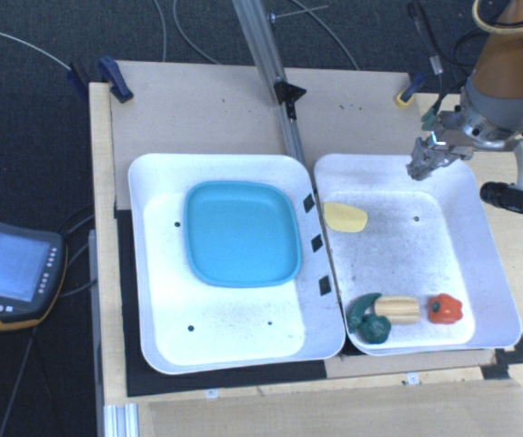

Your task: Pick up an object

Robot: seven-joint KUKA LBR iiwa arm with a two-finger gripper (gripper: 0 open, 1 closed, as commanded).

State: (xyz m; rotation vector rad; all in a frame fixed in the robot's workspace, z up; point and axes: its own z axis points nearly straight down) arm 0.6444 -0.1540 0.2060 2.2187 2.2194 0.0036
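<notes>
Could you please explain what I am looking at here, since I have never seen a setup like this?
One camera fixed above a bench looks down at a slant. The grey and orange machine at the right is a robot arm; its gripper hangs over the far edge of the right bin, with nothing seen in it. That bin holds a yellow piece near its left wall, and along its near edge a green vegetable, a tan stick and a red pepper. The left bin holds a blue plate. A handheld controller lies at the left, off the bench.

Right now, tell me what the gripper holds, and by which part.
Nothing visible: the gripper hangs over the right bin's far rim, apart from the toys below.
</notes>
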